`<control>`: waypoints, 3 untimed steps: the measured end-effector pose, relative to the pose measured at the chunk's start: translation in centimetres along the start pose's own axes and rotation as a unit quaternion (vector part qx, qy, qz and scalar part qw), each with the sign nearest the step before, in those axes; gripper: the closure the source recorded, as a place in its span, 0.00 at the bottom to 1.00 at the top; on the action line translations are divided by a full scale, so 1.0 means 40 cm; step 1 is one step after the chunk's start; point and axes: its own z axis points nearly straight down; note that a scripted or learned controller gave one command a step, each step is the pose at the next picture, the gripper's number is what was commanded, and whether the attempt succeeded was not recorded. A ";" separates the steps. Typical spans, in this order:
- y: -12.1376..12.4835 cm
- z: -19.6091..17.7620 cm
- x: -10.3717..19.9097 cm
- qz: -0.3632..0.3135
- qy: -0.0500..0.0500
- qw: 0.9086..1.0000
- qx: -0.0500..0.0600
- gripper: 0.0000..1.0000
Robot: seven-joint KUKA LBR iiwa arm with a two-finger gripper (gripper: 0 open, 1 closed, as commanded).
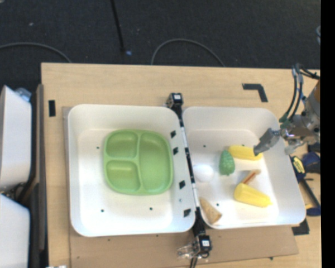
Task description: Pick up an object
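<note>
On the wooden bench point(128, 82) two white bins sat side by side, the left bin point(81, 166) and the right bin point(285, 200). Nearest the camera, at about seven o'clock in the right bin, a tan wedge-shaped piece point(210, 211) lay against the front corner by the divider. Just beyond it, toward five o'clock, rested a yellow block point(252, 195), with a thin orange stick point(249, 177) lying just above it. At nine o'clock, close to the divider, a small white ball point(203, 171) was hard to tell from the bin floor. Near the middle stood a green lumpy object point(227, 162), touching or almost touching a second yellow piece point(244, 153) at its two o'clock. The gripper point(263, 143) came in from three o'clock, its grey tip right at that yellow piece's far end; whether the jaws were open or closed could not be made out, and nothing was seen held. In the left bin a green divided plate point(138, 161) lay flat at its centre.
</note>
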 end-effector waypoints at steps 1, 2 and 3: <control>0.002 -0.013 0.002 -0.001 -0.001 1.000 -0.004 0.00; 0.004 0.143 -0.010 -0.001 -0.001 1.000 -0.003 0.00; 0.006 0.302 -0.018 0.000 -0.001 1.000 -0.003 0.00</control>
